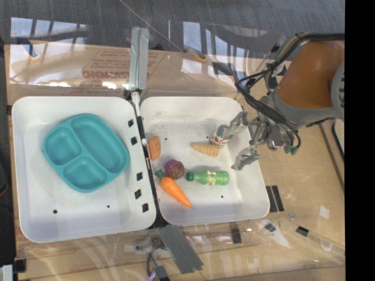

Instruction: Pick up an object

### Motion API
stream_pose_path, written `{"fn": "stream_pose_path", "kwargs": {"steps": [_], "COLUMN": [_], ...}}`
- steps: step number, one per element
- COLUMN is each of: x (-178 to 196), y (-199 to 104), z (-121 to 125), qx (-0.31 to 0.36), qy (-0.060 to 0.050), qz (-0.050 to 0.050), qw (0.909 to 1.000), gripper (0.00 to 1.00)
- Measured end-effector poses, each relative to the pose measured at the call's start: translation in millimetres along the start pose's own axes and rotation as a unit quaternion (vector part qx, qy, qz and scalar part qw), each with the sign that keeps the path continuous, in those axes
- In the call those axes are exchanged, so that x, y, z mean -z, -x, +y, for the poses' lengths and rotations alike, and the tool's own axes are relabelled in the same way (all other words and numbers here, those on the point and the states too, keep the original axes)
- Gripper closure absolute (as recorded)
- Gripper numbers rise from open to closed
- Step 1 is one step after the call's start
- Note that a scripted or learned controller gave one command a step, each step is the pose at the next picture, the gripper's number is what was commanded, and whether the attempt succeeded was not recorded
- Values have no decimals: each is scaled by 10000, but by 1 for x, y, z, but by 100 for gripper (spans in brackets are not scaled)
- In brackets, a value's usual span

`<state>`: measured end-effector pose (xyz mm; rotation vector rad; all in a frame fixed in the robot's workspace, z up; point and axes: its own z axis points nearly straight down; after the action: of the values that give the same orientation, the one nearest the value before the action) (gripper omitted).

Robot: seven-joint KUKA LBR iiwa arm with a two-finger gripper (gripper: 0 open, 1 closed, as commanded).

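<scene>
Claw (pixel 234 144) hovered over right bin (pixel 252 201), fingers spread apart, nothing between them. Upper finger tip sat just by the ice-cream cone (pixel 208 148); lower finger above right end of green bottle (pixel 208 177). Carrot (pixel 175 192), purple ball (pixel 174 168), orange piece (pixel 154 147) lay left in the same bin. Teal divided plate (pixel 85 151) sat in left bin (pixel 29 215).

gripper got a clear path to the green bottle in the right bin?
Probably yes. The gripper, fingers spread, hangs just right of and above the green bottle. The bottle lies flat with bare bin floor around it; the purple ball sits apart on its left.
</scene>
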<state>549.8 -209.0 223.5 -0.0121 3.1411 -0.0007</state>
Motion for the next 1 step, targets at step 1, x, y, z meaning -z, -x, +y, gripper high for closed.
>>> {"fn": "stream_pose_path", "kwargs": {"steps": [1], "x": [-130], "y": [-11], "z": [28], "qx": [15], "qy": [4], "qz": [-2], "qw": [10000], "gripper": [0]}}
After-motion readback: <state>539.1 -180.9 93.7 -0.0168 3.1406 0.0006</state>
